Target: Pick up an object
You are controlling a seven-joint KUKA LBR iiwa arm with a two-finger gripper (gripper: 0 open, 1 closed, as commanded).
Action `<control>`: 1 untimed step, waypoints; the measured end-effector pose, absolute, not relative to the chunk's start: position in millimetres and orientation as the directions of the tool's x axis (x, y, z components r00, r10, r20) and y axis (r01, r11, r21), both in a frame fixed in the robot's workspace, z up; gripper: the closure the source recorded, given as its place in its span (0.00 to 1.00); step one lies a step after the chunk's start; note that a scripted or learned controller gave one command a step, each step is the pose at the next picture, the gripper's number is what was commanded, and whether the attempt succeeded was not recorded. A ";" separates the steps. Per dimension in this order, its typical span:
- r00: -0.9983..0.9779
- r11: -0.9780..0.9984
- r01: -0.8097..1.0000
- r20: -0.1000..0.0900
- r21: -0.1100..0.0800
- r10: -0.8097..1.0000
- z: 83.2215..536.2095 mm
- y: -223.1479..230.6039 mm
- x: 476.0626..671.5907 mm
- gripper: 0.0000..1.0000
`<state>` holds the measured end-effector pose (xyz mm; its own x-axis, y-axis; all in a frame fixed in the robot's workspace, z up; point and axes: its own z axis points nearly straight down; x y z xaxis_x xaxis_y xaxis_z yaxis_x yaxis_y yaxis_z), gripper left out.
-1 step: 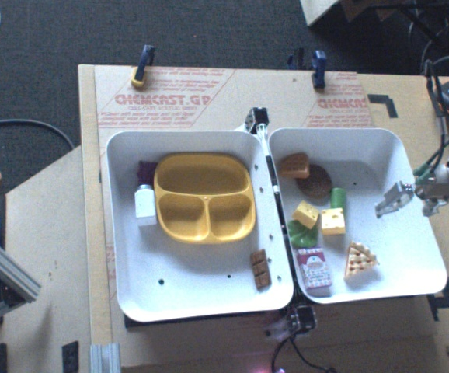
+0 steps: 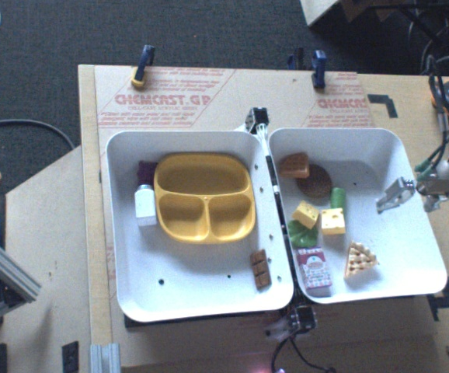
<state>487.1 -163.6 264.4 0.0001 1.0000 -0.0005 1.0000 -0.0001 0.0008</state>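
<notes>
From where I sit, the left bin (image 2: 123, 286) carries a yellow tray (image 2: 204, 196) with a white bottle (image 2: 145, 205) touching its left edge and a brown bar (image 2: 261, 270) near the bin's lower right corner, its long axis running roughly up and down the view. On the board behind the bins I read red print, "CHEMCAST GP" (image 2: 162, 99), repeated partly above the right bin (image 2: 411, 282). That bin has the likelier targets: a brown block (image 2: 294, 164), a dark disc (image 2: 315, 182), two cheese cubes (image 2: 332, 221), green pieces (image 2: 303, 235), a red carton (image 2: 314, 270) whose label I cannot read, and a waffle wedge (image 2: 360, 259). The gripper (image 2: 395, 193) sits over the right bin's right side with nothing between its fingers, which look parted. Everything lies to its left; the wedge is nearest, below and left of it, and I judge it the easiest reach.
</notes>
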 end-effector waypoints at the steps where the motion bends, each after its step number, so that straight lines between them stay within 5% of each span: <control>1: 0.000 0.000 1.000 0.003 -0.006 1.000 206.6 -154.7 491.3 0.00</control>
<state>491.3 -154.7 206.6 0.0000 1.0000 0.0032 1.0000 0.0000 -0.0065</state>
